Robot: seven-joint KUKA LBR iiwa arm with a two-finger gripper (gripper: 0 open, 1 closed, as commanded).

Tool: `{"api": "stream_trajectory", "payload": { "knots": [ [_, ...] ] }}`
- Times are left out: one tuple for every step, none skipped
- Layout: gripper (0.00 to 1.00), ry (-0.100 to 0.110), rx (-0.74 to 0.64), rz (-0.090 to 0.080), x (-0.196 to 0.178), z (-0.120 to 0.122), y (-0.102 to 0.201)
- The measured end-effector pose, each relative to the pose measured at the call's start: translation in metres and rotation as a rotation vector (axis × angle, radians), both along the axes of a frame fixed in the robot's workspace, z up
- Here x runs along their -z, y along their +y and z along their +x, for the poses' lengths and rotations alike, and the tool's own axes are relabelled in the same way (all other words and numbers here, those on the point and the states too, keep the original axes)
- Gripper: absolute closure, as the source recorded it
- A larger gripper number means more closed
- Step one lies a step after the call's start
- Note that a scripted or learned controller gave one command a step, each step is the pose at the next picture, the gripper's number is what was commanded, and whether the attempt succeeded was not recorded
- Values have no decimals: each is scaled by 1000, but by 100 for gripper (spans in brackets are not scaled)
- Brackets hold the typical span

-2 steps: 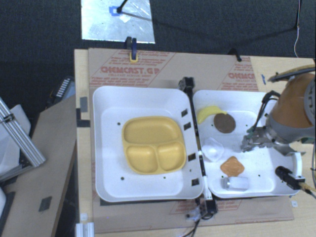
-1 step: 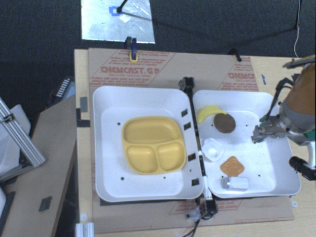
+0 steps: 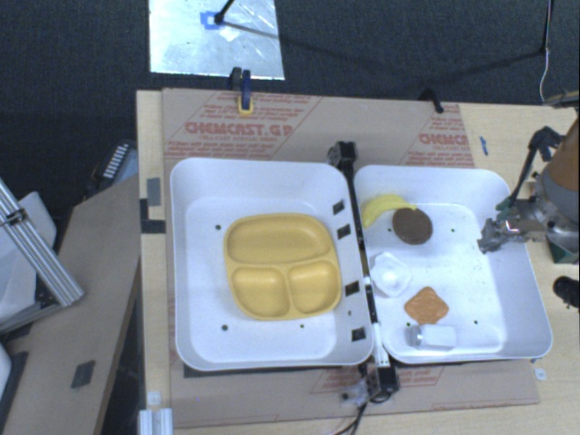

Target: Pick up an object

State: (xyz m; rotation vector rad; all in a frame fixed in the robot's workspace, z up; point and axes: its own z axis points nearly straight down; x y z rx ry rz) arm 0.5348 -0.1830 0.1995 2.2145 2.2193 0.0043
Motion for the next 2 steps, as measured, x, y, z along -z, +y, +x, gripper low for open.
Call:
{"api": "stream_trajectory", "payload": {
  "knots": [
    [100,2,-2,1,-28,1,0],
    [100,4,-8,4,-20,16,52]
  ]
}}
